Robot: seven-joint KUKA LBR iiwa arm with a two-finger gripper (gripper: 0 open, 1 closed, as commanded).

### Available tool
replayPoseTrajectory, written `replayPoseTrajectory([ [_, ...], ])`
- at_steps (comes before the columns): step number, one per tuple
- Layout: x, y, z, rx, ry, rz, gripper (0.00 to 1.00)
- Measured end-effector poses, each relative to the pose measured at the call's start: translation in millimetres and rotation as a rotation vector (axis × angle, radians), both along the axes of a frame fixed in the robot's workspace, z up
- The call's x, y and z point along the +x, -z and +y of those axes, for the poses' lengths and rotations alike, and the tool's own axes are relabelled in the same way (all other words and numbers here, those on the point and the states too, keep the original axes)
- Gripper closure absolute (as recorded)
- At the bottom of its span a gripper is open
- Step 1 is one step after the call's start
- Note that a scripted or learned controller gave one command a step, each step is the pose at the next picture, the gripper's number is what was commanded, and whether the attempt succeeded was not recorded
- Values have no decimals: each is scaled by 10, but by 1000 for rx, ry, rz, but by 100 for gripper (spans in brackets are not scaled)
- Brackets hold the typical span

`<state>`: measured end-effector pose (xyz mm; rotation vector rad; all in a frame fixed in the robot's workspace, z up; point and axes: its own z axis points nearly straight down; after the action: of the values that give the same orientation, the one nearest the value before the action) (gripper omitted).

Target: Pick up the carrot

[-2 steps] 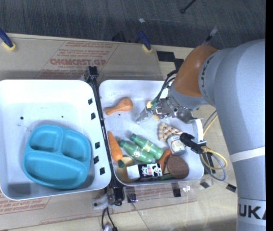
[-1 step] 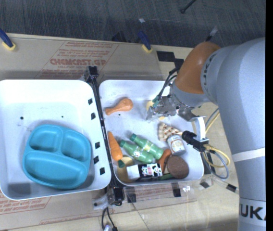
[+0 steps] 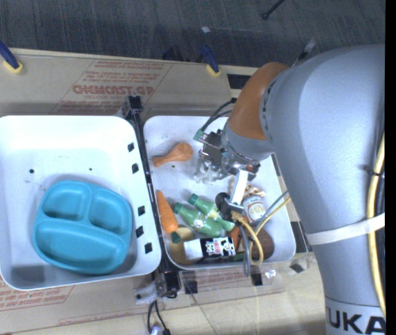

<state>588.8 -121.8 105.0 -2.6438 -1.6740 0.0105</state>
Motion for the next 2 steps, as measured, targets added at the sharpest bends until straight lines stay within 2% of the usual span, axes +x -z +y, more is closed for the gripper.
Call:
replayPoseTrajectory([
  [1,-260,135,-673,-3,-39,-3,100],
  [2,-253,137,-649,0,-42,-4,0],
])
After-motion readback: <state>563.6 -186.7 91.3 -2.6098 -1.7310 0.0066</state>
